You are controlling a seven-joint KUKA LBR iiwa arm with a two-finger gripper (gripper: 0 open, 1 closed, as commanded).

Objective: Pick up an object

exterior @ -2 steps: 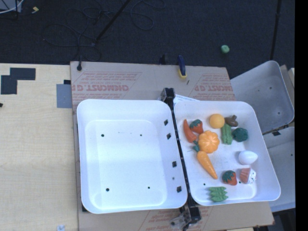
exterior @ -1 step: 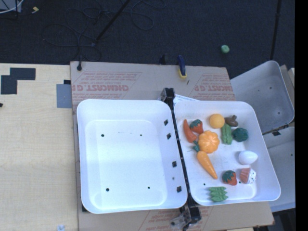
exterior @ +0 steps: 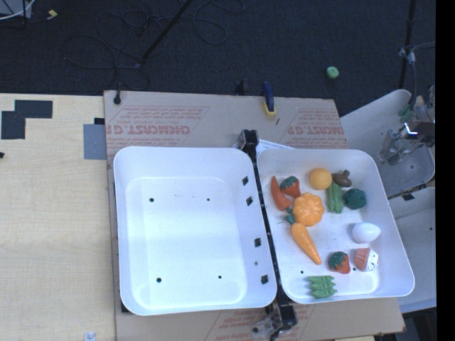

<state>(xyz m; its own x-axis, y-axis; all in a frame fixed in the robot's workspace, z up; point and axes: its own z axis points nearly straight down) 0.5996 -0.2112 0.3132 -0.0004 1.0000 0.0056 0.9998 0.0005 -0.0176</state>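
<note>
A: Which piece are you backing for the pick?

B: I'm leaning toward the carrot. It's lying flat in the right bin, just below the pumpkin, with its thick end nearly touching it and its tip pointing down and away.

A: How are you expecting it to handle?

B: I'm guessing it's light, stiff, smooth toy plastic, so it's likely to slip rather than break. I'd be closing across the thick upper half, away from the tapering tip, where the pads could slide off.

A: Anything crowding it?

B: The egg is sitting to the pumpkin's lower right and the strawberry further below, both apart from the carrot. Only the pumpkin is pressing close.

A: And the gripper?

B: It's hanging up and well to the right of the pumpkin, outside the bin's rim. Whether it's apart or together, I'm not able to tell; it's too small and cluttered there.
</note>
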